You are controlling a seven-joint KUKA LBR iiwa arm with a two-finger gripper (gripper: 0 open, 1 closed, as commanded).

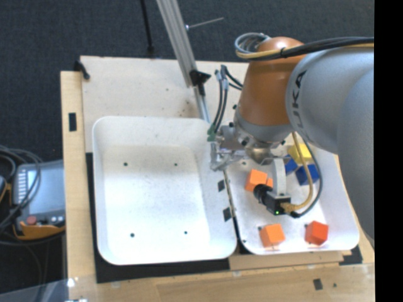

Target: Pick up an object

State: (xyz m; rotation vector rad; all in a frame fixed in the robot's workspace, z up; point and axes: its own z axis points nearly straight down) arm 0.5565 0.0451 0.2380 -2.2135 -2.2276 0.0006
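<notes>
Reaching in from the right: one grey arm [334, 99] with an orange band [271, 87] above the wrist, hanging over the right bin [337, 209].

Pincer [219, 156]: low at the left rim of the right bin, by the strip where the two bins meet. Whether it is open or closed cannot be told from this angle.

Right bin, contents, all lying loose on its floor:
- upper orange block [257, 180]: near the bin's middle, just right of the pincer and apart from it.
- lower orange block [272, 234]: by the bin's lower wall as seen in the view.
- red-orange block [317, 233]: by the same wall, right of the lower orange block and apart from it.
- blue blocks [303, 173]: two, close together, right of the upper orange block.
- yellow piece [300, 151]: just above the blue blocks, largely hidden by the arm; shape unclear.

Left bin [101, 137]: white, shallow, a few small dark specks on its floor; set close beside the right bin.

Tabletop [72, 168]: pale board carrying both bins.

Metal post [176, 30]: slanted, crossing the far part of the tabletop, its lower end by the left bin's far right corner.
</notes>
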